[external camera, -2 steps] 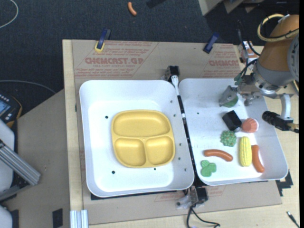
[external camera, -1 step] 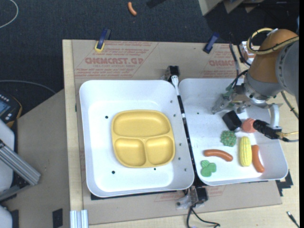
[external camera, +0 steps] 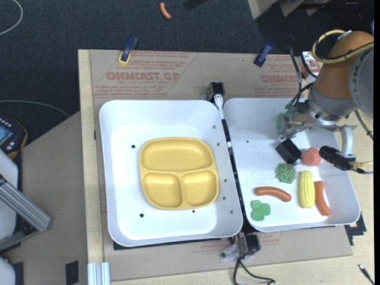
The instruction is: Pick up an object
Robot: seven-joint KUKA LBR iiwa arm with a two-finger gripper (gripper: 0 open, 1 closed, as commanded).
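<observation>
Tool [external camera: 289, 136] is lowered at upper right of the right bin [external camera: 252, 114], jaw state not discernible, apparently to reach the green piece [external camera: 281, 122] there.

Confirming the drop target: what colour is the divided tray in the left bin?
Yellow; the divided tray shows plainly in the camera view.

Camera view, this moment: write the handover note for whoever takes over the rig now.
Hand: low in the right bin, near its back, just behind the toy food. Whether it is open or shut cannot be read, and nothing is seen held.
Right bin holds: broccoli, corn cob, two sausages, a green leafy piece, a pinkish-orange round piece.
Left bin: yellow divided plate.
Done: the arm is in position over the bin.
Left: grasp one object and lift it.
</observation>
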